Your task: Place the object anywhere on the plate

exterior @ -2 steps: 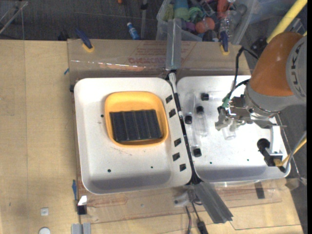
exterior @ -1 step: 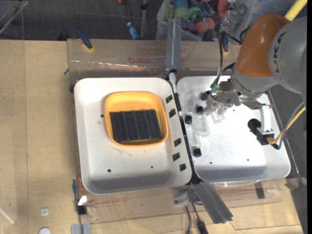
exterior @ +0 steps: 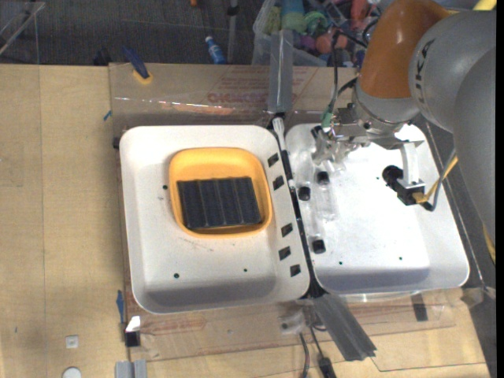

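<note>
**Object already lying on the plate; release not confirmed**

One dark ribbed object (exterior: 219,202) is seen lying flat inside the one orange plate (exterior: 179,166), which sits in the left of two white bins (exterior: 142,235), well to the left of the gripper (exterior: 331,150). The gripper is positioned over the far-left corner of the right bin (exterior: 394,246), apart from the object. Whether it is wide or narrow cannot be told; nothing is seen held in it. The placing is judged done, with only withdrawal of the one arm (exterior: 417,46) left. The desk (exterior: 55,211) carries both bins.
</note>
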You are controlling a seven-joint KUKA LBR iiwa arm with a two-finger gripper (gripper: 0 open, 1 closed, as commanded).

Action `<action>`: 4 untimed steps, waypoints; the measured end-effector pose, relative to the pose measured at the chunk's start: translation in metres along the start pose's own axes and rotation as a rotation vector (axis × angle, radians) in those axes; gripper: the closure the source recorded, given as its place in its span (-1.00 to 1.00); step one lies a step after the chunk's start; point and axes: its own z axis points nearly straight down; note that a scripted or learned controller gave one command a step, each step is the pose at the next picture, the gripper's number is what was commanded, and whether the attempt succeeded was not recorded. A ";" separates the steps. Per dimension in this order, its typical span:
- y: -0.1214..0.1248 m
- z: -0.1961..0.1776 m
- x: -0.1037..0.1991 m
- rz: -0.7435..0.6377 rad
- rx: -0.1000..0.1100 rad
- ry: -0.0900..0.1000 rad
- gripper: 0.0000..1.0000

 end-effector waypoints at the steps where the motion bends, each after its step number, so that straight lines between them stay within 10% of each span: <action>1: 0.020 0.000 0.015 -0.142 -0.002 0.000 1.00; 2: 0.021 0.000 0.033 -0.246 0.000 0.001 1.00; 3: 0.021 -0.001 0.033 -0.247 0.000 0.000 -1.00; 4: 0.017 -0.011 -0.019 -0.277 -0.004 -0.001 -1.00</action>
